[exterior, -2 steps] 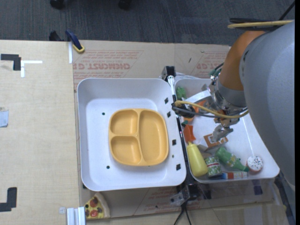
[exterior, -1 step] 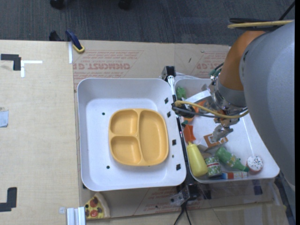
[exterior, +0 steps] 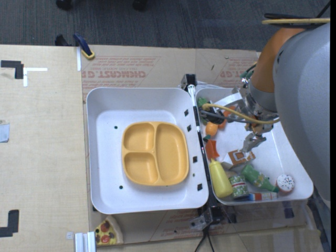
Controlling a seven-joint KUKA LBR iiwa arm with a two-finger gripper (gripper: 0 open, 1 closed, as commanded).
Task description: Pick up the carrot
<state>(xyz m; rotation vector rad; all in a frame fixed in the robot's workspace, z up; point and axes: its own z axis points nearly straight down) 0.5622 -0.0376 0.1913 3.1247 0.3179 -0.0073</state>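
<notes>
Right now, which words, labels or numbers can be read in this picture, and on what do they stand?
"CHEMCAST GP", red print, upside down and partly blurred, on the cardboard sheet behind the left bin.
Labels on the small can and the flat packet in the right bin: too small to read.

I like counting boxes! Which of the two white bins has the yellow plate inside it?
The left bin, the one farther from the arm. It holds the yellow divided plate; the right bin holds small toys instead.

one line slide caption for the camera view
KUKA gripper poised in the right bin near the carrot; yellow divided plate in the left.
</notes>
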